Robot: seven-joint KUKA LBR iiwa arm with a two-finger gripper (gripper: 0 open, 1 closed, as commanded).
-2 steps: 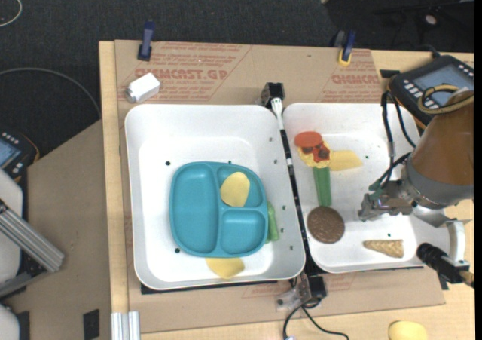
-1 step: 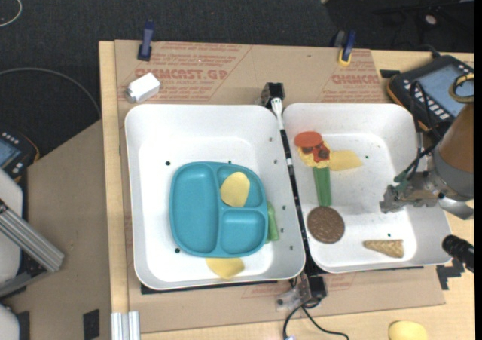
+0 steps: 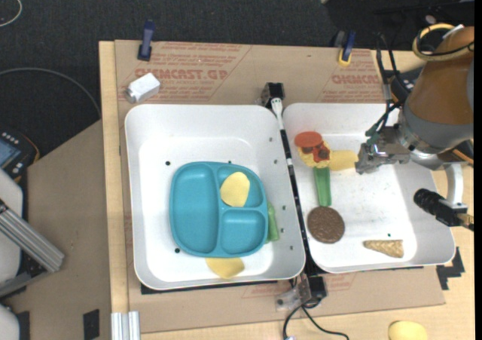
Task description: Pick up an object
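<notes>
In the right bin (image 3: pixel 422 255) lie a red and orange toy (image 3: pixel 309 143), a pale yellow piece (image 3: pixel 340 160), a green stick (image 3: pixel 322 186), a brown round disc (image 3: pixel 325 224) and a tan wedge (image 3: pixel 384 247). My gripper (image 3: pixel 367 159) is low over the right bin, just right of the yellow piece and at about its height. Whether it touches that piece is unclear. The grey and orange arm (image 3: pixel 444 97) comes in from the right above it.
The left bin (image 3: pixel 143 180) holds a blue divided plate (image 3: pixel 203 210) with a yellow slice (image 3: pixel 235 189) on it, a second yellow piece (image 3: pixel 224 265) below the plate and a green item (image 3: pixel 272 223) at its right edge. A black bracket (image 3: pixel 440 206) overhangs the right bin's right side.
</notes>
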